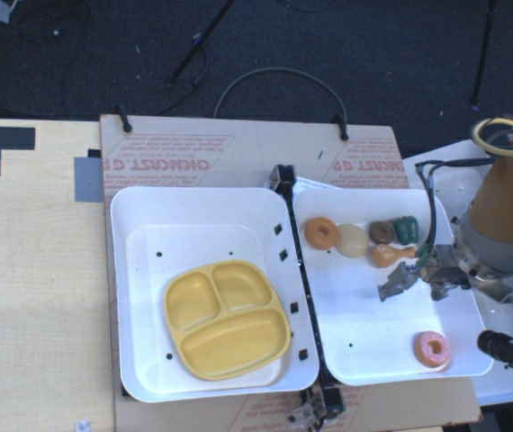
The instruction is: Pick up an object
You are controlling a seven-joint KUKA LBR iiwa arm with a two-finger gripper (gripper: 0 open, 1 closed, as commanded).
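Pincer [399, 282] hung just below the orange pear-shaped toy [388, 256] – prob. lining up a grab; spread or pressed together – couldn't tell.

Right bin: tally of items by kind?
Ring donuts: 2, orange and pink
Pale ball: 1
Small brown ring: 1
Green piece: 1
Orange piece by the hand: 1
Total: 6
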